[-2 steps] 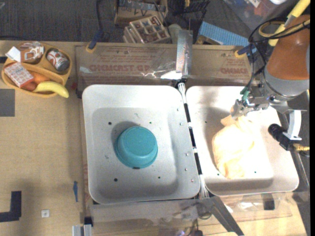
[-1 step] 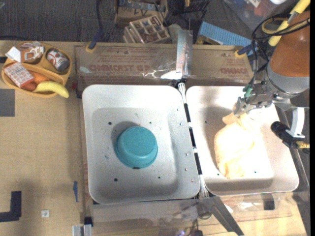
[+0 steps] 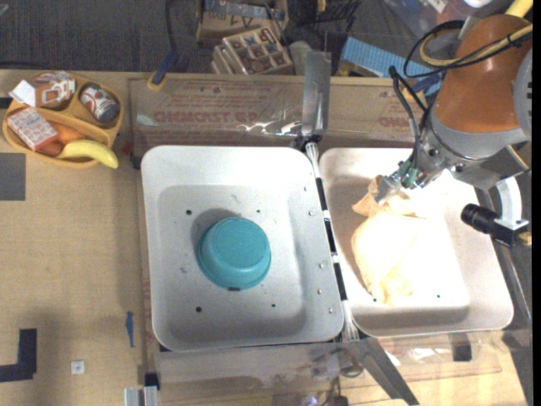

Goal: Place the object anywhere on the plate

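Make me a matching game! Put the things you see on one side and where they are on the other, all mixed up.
Things:
1. teal bowl
2. yellow cloth
3. banana
4. gripper

Places:
A. right bin
B. orange tray, top left
C. left bin
D. over the cloth's top edge

Pairs: 1-C, 2-A, 3-B, 4-D

The arm (image 3: 478,83) is cut off by the right and top edges, and its bulk hides the right bin's (image 3: 486,315) far right corner. The gripper (image 3: 404,179) is too small to read against the pale, washed-out object (image 3: 385,248), whose outline blurs into the bin floor.
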Robot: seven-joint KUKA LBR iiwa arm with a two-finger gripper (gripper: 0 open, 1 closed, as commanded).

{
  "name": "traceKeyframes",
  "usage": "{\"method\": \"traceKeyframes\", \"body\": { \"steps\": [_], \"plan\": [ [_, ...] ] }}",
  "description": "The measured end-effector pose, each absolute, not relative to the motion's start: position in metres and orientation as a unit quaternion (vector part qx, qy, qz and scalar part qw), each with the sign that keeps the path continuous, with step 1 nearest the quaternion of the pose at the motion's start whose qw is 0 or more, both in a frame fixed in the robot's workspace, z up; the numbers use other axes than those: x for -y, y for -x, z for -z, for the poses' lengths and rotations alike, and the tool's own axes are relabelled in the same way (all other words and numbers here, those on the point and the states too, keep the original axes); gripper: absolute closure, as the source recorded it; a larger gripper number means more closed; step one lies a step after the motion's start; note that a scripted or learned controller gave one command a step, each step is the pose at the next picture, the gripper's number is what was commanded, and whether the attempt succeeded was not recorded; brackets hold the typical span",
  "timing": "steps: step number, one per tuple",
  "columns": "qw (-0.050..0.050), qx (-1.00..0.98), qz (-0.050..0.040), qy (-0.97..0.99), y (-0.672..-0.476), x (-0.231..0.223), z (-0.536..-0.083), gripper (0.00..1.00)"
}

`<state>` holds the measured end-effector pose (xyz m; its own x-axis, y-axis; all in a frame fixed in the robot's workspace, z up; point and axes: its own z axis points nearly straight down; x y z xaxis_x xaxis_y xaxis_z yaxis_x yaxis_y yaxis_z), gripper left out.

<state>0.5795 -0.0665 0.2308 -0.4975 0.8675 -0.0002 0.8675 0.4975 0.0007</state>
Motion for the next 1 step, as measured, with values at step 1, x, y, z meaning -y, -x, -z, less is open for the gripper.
{"method": "traceKeyframes", "body": {
  "steps": [1],
  "plan": [
    [0.001,-0.947,-0.0007,-0.321,-0.5934,0.0142,-0.2227,1.00]
  ]
}}
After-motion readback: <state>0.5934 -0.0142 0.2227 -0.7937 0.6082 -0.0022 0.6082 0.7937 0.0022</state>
